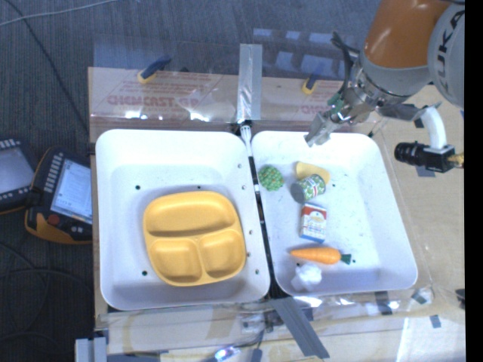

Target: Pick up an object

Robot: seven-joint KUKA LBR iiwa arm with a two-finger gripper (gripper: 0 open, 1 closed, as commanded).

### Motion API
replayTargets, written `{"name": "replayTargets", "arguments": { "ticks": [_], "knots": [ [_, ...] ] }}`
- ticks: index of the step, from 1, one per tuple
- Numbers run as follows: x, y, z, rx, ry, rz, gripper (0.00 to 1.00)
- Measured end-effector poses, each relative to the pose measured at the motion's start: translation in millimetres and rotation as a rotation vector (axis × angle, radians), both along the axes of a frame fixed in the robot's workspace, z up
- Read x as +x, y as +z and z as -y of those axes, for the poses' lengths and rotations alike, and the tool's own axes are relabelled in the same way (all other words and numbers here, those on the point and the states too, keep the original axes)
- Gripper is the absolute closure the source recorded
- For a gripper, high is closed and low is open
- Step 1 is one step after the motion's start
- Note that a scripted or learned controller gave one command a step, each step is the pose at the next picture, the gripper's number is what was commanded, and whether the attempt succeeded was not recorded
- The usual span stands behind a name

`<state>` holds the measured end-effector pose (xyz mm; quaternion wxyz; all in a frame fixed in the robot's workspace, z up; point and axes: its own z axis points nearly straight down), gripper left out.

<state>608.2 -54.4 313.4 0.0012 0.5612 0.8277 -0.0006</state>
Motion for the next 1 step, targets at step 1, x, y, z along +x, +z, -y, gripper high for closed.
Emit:
{"name": "replayTargets", "arguments": {
  "ticks": [1],
  "knots": [
    [4.0,86.4,82.5,-0.002,0.088,0.000,1.00]
  ]
}}
